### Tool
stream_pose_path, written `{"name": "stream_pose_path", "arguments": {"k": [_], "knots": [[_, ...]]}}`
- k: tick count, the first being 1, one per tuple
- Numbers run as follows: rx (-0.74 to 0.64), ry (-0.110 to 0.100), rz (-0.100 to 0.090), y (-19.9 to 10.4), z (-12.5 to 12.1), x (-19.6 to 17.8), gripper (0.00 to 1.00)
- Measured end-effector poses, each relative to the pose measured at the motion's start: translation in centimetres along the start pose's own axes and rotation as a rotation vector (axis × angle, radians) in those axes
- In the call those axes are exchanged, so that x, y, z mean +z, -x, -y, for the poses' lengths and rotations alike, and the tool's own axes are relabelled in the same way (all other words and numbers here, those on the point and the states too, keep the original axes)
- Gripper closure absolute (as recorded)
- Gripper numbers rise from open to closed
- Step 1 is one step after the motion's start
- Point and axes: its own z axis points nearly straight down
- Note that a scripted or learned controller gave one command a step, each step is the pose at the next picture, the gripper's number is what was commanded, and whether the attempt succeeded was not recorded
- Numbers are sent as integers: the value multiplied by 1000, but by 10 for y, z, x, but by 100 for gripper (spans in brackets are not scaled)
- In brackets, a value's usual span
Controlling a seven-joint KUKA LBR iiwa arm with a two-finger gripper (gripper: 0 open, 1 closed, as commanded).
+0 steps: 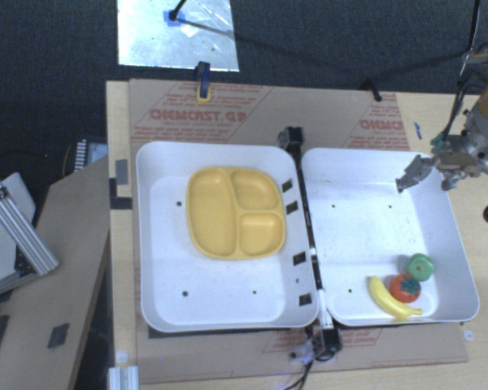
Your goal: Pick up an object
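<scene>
A yellow banana (390, 300), a red-orange fruit (404, 288) and a green apple (420, 266) lie together in the front right corner of the right bin (366, 226). My gripper (429, 174) hangs at the bin's far right rim, well behind the fruit. Its two fingers are spread apart with nothing between them. One grey fingertip (409, 176) points down-left over the bin's back right area.
The left bin (163, 299) holds a yellow three-compartment plate (234, 212). A black clip divider (302, 218) runs between the bins. A metal sheet (177, 23) lies beyond the bench. The arm's cables (472, 31) rise at the upper right.
</scene>
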Motion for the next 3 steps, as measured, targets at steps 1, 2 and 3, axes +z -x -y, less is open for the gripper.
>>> {"name": "stream_pose_path", "arguments": {"k": [1, 2, 3], "knots": [[-2, 10, 2, 0, -2, -6, 0], [-1, 6, 1, -3, -3, 57, 0], [0, 6, 1, -10, -3, 118, 0]]}}
